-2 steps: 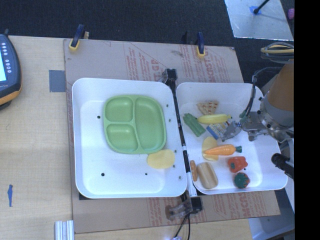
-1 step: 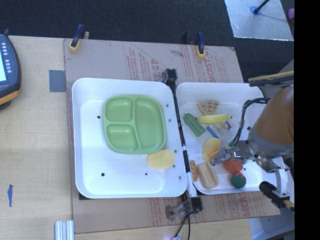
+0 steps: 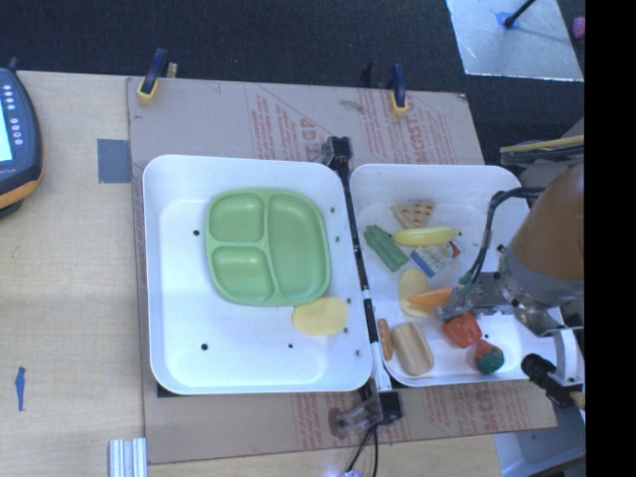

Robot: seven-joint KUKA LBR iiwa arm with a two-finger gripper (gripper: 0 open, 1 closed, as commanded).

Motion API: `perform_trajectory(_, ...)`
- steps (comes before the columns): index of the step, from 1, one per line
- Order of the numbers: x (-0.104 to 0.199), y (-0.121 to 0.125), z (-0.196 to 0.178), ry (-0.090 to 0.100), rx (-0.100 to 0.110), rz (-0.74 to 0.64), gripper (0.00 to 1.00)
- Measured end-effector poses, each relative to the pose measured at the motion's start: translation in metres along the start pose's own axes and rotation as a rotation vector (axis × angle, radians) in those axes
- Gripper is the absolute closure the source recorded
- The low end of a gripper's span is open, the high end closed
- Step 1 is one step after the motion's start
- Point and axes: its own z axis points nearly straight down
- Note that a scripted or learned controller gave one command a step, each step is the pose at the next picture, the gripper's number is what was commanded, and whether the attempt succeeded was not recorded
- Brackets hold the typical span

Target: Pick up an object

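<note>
A: Start at the gripper (image 3: 459,304). Are the fingers open or closed?

B: I cannot tell; the dark tip is small and sits low in the right bin (image 3: 497,182), over a crowd of toys. It is right beside the orange carrot piece (image 3: 429,299) and just above the red piece (image 3: 462,330). Nothing is plainly between the fingers, so I would not call anything held.

A: What else lies around it?

B: A pale yellow piece (image 3: 411,284) touching the carrot, a yellow banana (image 3: 425,236) above, a green bar (image 3: 384,247) to its left, a waffle-like wedge (image 3: 413,212) near the top, a hot dog (image 3: 410,348) at the lower edge, and a green ball (image 3: 489,362) by the red piece. The left bin (image 3: 159,266) holds a green divided plate (image 3: 268,246) and a yellow slice (image 3: 320,316).

A: What could go wrong?

B: The toys are packed tight, so closing might pinch two at once or push the carrot aside. A rounded toy could also squirt out of a shallow grip.

A: Any writing?

B: Faint red print repeats on the cardboard sheet (image 3: 288,117) under the bins, possibly a maker's mark, too blurred to read.
</note>
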Motion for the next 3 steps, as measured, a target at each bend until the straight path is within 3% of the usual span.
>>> perform_trajectory(1, 0.108, 0.044, -0.095, 0.001, -0.013, -0.006, 1.00)
perform_trajectory(2, 0.103, 0.041, -0.090, 0.000, -0.001, 0.003, 0.00)
perform_trajectory(3, 0.040, 0.031, -0.006, -0.001, 0.002, 0.007, 0.00)
